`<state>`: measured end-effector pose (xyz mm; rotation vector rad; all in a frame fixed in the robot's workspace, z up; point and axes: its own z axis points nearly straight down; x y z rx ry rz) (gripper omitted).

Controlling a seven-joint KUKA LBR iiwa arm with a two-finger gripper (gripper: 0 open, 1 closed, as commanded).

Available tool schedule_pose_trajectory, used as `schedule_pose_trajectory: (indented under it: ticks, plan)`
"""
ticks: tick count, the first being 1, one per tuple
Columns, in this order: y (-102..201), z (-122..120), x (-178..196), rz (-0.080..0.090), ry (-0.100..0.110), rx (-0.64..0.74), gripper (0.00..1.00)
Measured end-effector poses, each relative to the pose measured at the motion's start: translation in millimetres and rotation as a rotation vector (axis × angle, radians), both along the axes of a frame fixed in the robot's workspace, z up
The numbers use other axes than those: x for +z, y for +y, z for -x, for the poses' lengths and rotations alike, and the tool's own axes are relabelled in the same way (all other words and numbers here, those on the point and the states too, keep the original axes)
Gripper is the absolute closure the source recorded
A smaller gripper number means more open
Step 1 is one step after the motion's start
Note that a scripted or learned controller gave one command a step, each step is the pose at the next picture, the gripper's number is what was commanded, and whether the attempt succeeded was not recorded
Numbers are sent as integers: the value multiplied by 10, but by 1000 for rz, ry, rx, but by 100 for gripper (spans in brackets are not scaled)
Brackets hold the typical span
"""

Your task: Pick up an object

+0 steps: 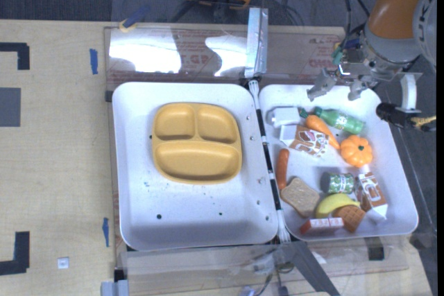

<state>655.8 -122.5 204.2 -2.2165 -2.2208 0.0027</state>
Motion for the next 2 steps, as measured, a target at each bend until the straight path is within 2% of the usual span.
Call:
schedule_pose_trajectory:
  ticks: [1,2]
  plan:
    - [7,-11,107,2,-4,2,100]
    - [8,-12,108,2,-4,2,0]
